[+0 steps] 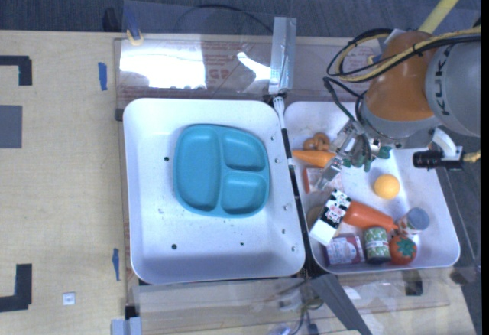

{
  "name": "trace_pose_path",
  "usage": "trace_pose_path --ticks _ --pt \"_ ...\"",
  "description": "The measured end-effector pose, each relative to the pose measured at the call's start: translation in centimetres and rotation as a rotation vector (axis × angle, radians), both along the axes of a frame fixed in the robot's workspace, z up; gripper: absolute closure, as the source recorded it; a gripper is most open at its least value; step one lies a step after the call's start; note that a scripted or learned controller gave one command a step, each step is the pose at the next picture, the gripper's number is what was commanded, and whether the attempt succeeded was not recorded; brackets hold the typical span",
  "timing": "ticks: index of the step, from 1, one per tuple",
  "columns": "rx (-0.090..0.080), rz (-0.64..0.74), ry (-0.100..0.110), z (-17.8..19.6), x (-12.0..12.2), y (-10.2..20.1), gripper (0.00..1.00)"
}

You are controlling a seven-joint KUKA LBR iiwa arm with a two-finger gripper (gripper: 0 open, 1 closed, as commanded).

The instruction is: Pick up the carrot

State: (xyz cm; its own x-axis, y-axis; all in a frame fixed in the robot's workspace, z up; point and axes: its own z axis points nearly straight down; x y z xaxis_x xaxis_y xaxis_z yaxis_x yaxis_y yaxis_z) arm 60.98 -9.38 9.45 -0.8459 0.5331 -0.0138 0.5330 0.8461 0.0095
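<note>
The gripper (341, 161) hangs over the upper left part of the right bin (447, 230), at the end of the grey arm (458, 92) that enters from the right with its orange band (397, 85) above the wrist. Its metal parts are small and cluttered here; whether they stand apart or together cannot be told. Black cables (355, 66) loop around the wrist.

Directly beside the gripper, on its left, lies a small orange tapered piece (312, 158), pointing toward the bin's left wall; contact with the gripper cannot be determined. A brown rounded item (319, 141) sits just above it.

The carrot (370, 215), a smooth orange cone, lies lower in the same bin, tilted diagonally, well below the gripper and apart from it. Its thick end touches a white carton with black patches (330, 217). Near its narrow end stand a small can with a green label (376, 244) and a red tomato-like object (403, 249). A pink packet (344, 251) lies to the left of the can. A yellow-orange ball (387, 187) rests above the carrot, and a grey round cap (418, 217) lies to its right.

The left bin (145, 234), a shallow white tray with rounded corners, carries a glossy teal divided plate (221, 170) with three compartments. Both bins rest on the light wooden table (53, 173).
</note>
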Motion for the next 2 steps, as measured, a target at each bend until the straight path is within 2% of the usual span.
trace_pose_path --ticks 1,2 --pt "-0.004 -0.004 -0.021 1.3 0.6 -0.2 1.0" --pt "0.003 -0.262 0.01 9.0 3.7 6.9 1.0"
